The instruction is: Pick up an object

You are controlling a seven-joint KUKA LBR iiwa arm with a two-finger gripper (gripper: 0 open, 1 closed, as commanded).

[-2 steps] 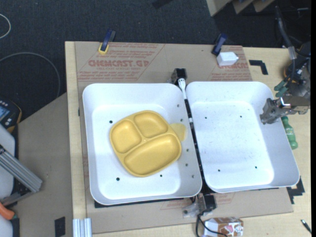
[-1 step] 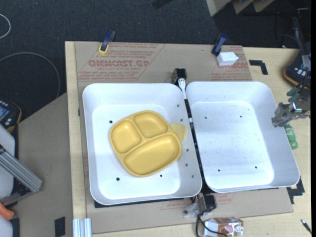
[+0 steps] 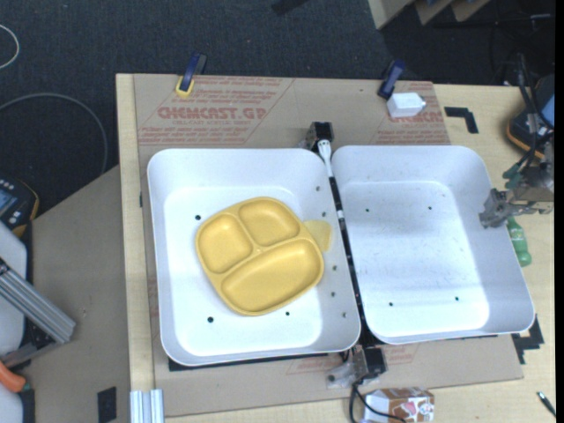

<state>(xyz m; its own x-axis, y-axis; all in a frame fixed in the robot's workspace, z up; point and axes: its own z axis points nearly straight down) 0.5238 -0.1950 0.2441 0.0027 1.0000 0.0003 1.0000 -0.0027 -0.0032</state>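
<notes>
Item: yellow divided plate [image 3: 259, 256], count one, lying flat in left bin [image 3: 167, 192], three compartments up.
Bins: two; right bin [image 3: 423, 245] bare.
Gripper [image 3: 504, 206]: at right bin's right rim, well apart from plate; jaw state cannot tell.
Handling judgement: cross to left bin, descend over plate rim, pinch raised edge or divider rather than flat floor.

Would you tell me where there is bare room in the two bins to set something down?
The right bin offers bare floor between all four walls. The left bin is crowded: the yellow divided plate fills its middle, leaving narrow strips along the walls.
</notes>
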